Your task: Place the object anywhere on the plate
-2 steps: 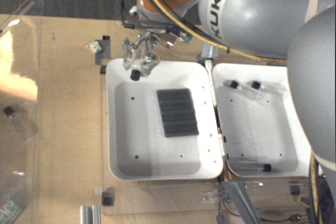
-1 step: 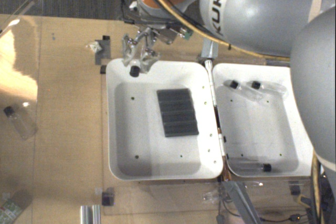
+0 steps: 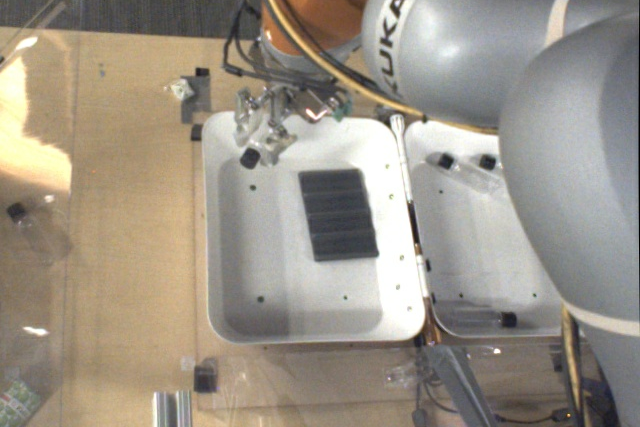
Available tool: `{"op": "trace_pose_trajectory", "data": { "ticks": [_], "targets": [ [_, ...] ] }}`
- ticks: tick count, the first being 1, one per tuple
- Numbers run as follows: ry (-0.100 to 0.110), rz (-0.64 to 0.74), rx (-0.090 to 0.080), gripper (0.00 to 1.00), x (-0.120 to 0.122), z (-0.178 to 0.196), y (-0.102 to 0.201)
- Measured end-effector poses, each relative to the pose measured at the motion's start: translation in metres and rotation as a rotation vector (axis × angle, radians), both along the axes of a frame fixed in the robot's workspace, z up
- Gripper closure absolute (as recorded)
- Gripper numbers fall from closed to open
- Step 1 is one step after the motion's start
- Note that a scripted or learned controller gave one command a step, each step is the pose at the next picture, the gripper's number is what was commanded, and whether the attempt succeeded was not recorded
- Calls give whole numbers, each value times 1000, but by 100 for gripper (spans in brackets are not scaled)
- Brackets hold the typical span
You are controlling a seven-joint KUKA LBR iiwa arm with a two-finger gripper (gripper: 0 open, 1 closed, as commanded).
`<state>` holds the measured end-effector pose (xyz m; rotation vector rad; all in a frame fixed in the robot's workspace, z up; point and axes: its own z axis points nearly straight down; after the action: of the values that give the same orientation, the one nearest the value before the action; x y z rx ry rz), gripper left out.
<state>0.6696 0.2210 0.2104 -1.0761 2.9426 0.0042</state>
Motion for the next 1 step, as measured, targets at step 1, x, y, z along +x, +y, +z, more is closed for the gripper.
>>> {"op": "trace_pose_trajectory", "data": {
  "ticks": [1],
  "targets": [
    [-3, 566, -2, 100, 0, -5, 9]
  ]
}}
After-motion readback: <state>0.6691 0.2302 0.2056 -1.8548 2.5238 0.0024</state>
